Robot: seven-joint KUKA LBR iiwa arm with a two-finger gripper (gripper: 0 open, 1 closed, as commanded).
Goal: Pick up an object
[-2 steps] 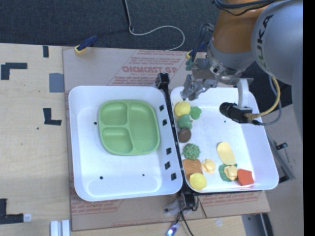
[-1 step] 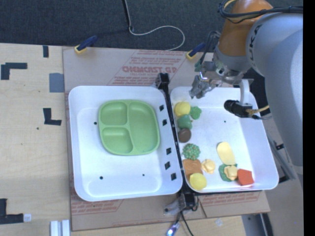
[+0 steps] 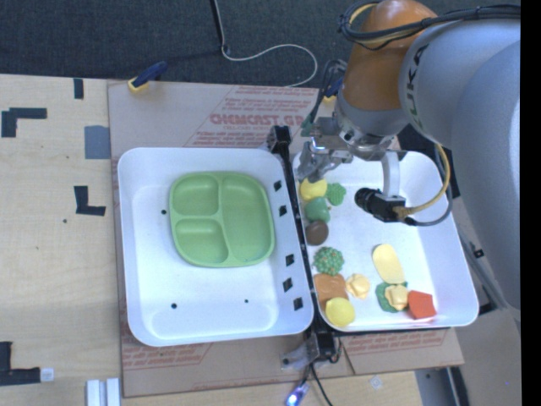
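My gripper hangs over the upper left corner of the right bin, just above a small yellow piece and a green leafy piece. The arm's wrist hides most of the fingers. Below them a green pepper-like piece and a brown round piece lie along the bin's left wall. Further down sit a broccoli, an orange block and a yellow lemon.
The left bin holds a green divided plate. In the right bin's lower part lie a pale yellow oval, a small yellow piece, a green-yellow piece and a red block. A black cable connector hangs over the bin.
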